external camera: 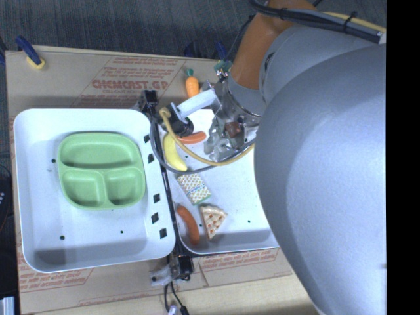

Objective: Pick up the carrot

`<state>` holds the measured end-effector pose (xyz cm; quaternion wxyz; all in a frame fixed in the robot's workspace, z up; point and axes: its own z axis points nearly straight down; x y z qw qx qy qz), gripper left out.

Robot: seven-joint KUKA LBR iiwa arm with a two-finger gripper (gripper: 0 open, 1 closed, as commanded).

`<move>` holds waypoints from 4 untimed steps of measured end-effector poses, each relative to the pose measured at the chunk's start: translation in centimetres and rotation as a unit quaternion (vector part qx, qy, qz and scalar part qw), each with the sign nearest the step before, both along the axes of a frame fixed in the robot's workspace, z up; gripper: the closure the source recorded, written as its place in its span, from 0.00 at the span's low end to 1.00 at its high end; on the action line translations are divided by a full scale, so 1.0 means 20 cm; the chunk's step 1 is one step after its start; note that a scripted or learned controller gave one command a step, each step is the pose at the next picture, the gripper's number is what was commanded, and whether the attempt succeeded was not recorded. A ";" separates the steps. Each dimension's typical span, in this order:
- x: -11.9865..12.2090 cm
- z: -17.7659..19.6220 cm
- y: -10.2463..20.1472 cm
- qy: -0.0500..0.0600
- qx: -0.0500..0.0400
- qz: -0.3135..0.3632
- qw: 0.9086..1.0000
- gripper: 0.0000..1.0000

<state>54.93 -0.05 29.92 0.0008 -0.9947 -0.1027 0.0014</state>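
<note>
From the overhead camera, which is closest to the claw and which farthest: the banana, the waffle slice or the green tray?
1. Banana, just left of the claw, at the right bin's left edge.
2. Waffle slice, toward the near end of the same bin.
3. Green tray, over in the left bin.

A robotics lab bench — cardboard sheet under two white bins. Grey carpet beyond (cables trailing).
</note>
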 end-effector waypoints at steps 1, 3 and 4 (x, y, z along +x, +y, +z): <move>-0.15 0.26 -0.32 0.000 0.001 0.000 1.000 1.00; -0.37 -0.54 -0.02 0.002 0.001 0.148 0.989 1.00; -0.20 -0.11 0.03 0.001 0.001 0.037 0.999 1.00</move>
